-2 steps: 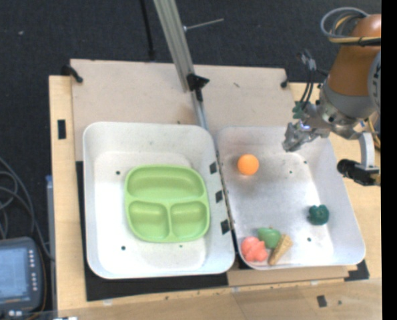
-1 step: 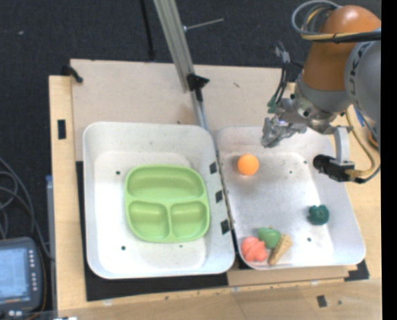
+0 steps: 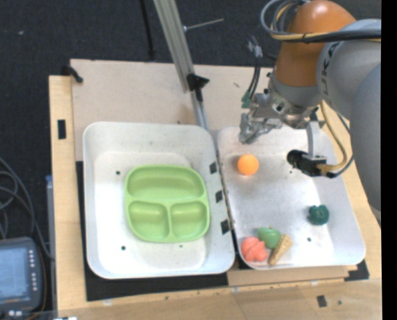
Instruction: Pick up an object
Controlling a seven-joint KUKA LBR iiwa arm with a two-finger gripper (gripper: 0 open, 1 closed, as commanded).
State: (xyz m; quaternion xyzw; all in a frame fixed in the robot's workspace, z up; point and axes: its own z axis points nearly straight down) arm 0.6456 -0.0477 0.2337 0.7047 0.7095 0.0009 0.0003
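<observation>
The grey arm with its orange band reaches in from the right and ends in a metal two-finger gripper [image 3: 250,133] poised over the far left corner of the right shallow white bin [image 3: 331,242]; whether it is apart or together cannot be told from this slant, and nothing shows between its tips. Just below and near it, on the bin's speckled floor, lies a small smooth orange ball [image 3: 248,165], apart from the gripper and with bare floor around it. Well apart from the ball, toward the bin's right side, sits a small dark green knobbly lump [image 3: 319,214]. Along the near wall three pieces crowd together: a pink ridged rounded toy [image 3: 253,249], a bright green rounded toy [image 3: 269,235] touching it from behind, and a tan cone-shaped piece [image 3: 281,249] leaning beside them at a tilt. A black fitting with yellow cable [image 3: 311,163] hangs from the arm over the bin's middle right. The left shallow white bin [image 3: 105,152] holds a pale green matte plastic divided plate [image 3: 166,203] with rounded corners, one long compartment on the far side and two smaller ones nearer. A slanted aluminium post [image 3: 175,39] rises from between the bins at the back. Both bins rest on a pale wooden tabletop [image 3: 145,89].
</observation>
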